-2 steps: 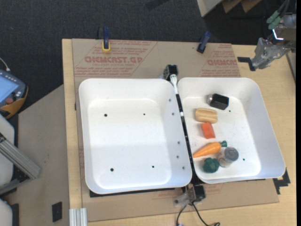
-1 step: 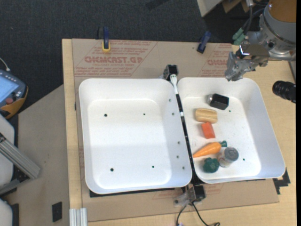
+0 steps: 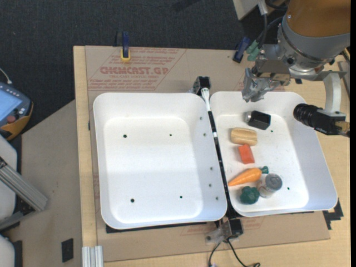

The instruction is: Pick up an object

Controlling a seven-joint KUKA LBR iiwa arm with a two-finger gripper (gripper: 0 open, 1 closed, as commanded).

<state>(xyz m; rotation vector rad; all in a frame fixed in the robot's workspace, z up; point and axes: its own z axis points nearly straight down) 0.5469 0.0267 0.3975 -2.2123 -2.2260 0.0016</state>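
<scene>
Hand (image 3: 255,91) hovers over right bin's (image 3: 311,196) far edge, nothing in it; can't tell its state, too small and blurred. Nearest target: black block (image 3: 258,119), just below it. Drop straight down, straddle the short side. Carrot (image 3: 245,177), green ball (image 3: 248,194) and grey cap (image 3: 271,183) are clumped, avoid.

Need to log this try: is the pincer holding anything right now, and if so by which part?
Nothing is held. The pincer hangs above the far end of the right bin, with the black block lying just below it, apart from its tips.
</scene>
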